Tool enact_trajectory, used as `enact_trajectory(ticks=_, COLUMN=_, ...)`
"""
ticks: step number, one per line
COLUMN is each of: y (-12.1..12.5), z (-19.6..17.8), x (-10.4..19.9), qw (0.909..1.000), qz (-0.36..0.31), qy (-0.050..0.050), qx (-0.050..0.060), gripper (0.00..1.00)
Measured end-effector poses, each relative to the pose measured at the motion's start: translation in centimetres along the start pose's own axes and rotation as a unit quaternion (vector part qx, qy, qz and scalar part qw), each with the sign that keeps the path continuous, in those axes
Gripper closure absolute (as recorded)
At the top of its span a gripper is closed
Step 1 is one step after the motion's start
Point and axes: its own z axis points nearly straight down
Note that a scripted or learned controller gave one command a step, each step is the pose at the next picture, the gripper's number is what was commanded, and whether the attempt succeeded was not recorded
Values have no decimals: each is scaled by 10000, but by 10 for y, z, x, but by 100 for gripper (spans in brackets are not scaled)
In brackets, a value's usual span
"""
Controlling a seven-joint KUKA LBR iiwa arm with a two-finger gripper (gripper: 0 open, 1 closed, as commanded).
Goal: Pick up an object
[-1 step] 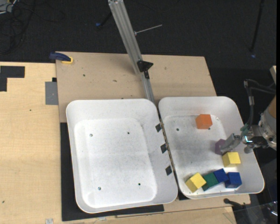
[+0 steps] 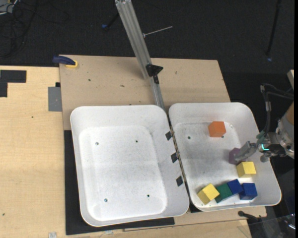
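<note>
While my tool (image 2: 238,154) hovers in the right bin (image 2: 198,114), grip state unclear, the near yellow block (image 2: 247,169) looks light, rigid, best pinched across flat sides.

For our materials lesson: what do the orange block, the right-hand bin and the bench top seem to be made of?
Orange block: probably painted wood or plastic, with a flat matt colour.
Right-hand bin: likely moulded plastic, white, with rounded rim and corners.
Bench top: apparently plywood or laminate, pale with faint grain.

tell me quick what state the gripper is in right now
Gripper: low in the right bin, at a purple block; open or closed cannot be told.
</note>
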Motion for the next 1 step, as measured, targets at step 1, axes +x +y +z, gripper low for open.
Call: enact_trajectory(ticks=1, y=-1, z=55, x=-10, qw=10000, qz=-3, qy=8, qx=30, gripper=0)
